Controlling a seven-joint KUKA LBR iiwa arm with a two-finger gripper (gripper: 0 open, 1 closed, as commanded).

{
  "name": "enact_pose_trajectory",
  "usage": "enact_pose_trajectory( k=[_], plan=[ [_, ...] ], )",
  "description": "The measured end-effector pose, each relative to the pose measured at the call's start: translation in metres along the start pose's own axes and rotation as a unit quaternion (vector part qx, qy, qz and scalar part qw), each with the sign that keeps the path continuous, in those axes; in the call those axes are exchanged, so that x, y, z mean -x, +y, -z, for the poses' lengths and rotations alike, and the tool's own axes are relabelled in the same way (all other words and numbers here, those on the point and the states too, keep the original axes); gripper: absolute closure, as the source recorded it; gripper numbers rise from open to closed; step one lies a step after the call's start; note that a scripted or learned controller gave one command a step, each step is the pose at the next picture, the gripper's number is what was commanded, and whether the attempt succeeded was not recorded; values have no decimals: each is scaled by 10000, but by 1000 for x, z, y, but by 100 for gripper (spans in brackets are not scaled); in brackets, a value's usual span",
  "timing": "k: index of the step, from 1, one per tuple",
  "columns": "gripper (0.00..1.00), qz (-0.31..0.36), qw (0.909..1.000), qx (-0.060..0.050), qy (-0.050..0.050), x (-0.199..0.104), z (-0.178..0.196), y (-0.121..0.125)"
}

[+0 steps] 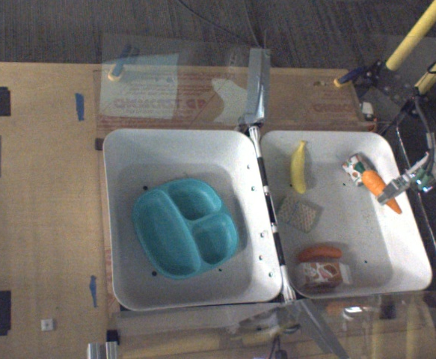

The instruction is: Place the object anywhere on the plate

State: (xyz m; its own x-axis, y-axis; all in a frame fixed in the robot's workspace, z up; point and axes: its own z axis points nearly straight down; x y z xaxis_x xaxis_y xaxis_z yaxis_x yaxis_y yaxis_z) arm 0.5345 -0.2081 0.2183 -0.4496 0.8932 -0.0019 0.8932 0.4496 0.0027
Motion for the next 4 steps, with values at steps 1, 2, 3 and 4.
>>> enact_pose_trajectory(
  k=[1,2,3,4],
  plan=[
    [100,-447,9990,-16,13,-75,-3,30],
    [100,-654,9979,-22,13,-156,-34,52],
    [100,-1383,9904,-8,2,-155,-27,46],
    [100,-1709,9853,-26,13,-240,-34,84]
  ],
)
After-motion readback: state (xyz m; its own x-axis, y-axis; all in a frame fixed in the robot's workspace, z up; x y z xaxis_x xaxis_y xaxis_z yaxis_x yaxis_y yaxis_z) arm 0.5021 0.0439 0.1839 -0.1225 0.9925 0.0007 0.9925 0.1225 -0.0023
